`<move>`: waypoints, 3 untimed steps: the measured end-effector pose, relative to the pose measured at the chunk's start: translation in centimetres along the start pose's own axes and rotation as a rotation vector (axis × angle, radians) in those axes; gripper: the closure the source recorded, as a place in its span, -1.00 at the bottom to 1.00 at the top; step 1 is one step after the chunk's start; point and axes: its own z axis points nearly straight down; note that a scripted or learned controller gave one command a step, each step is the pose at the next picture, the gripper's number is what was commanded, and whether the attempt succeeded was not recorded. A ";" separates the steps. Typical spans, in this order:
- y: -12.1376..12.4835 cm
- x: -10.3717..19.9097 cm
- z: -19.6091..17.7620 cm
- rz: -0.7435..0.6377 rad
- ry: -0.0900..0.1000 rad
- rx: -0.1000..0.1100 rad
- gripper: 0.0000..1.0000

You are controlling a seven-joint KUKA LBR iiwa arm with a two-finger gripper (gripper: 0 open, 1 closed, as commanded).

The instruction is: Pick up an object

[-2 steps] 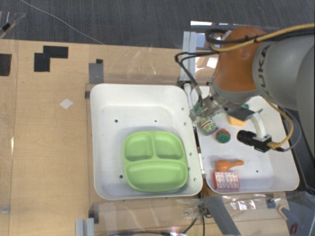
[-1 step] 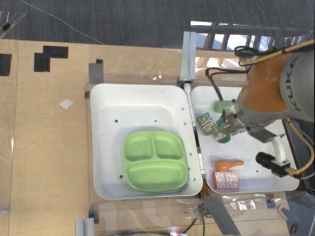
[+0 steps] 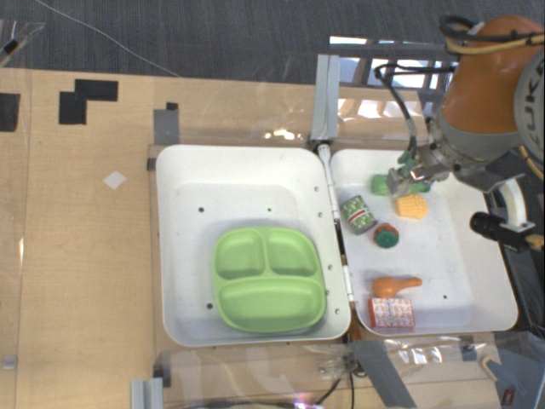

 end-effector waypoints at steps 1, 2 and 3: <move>0.6 8.3 7.3 -0.058 0.002 0.004 1.00; -2.7 0.9 5.7 0.057 0.000 0.001 1.00; 2.7 -0.5 3.7 -0.115 -0.001 -0.001 1.00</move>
